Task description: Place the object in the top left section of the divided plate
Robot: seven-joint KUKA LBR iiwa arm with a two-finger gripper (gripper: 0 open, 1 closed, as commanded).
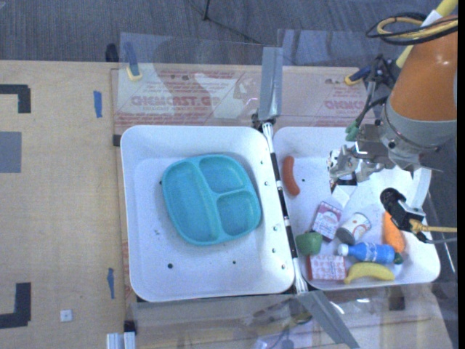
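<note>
A teal divided plate (211, 198) lies in the left bin (145, 151); its three sections hold nothing. My gripper (344, 169) hangs over the back of the right bin (429, 267), above bare white floor. A reddish sausage (290, 175) lies to its left by the bin divider. A pink carton (327, 219) and a small can (354, 228) lie just in front of the gripper. Nothing shows between the fingers.
Toward the front of the right bin lie a green pepper (309, 242), a blue bottle (371, 252), a banana (369, 271), a red-and-white box (327, 267) and an orange carrot (393, 233). A metal divider (280, 195) separates the bins.
</note>
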